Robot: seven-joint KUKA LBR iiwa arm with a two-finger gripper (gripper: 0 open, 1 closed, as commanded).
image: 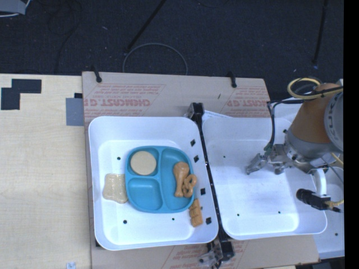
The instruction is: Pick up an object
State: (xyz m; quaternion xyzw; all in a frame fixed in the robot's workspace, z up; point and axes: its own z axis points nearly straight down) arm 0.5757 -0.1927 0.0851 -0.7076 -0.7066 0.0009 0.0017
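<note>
White, smooth plastic forms the two shallow bins, set side by side on a cardboard sheet (168, 97) printed with red lettering. In the left bin (106, 228) a glossy blue tray (147, 198) with rounded corners and three compartments is seen. A flat, pale round disc (143, 162) is held in its far left compartment, and a knobbly tan twisted piece (184, 179) lies in its right compartment. A pale, lumpy slab (115, 188) is placed just left of the tray, touching its edge, and a small ridged orange-brown piece (195, 213) rests near the tray's near right corner. The grey arm (320, 125) is extended from the right over the right bin (252, 217), its metal gripper (263, 163) lowered toward the bin floor with the fingers splayed apart and nothing held between them.
</note>
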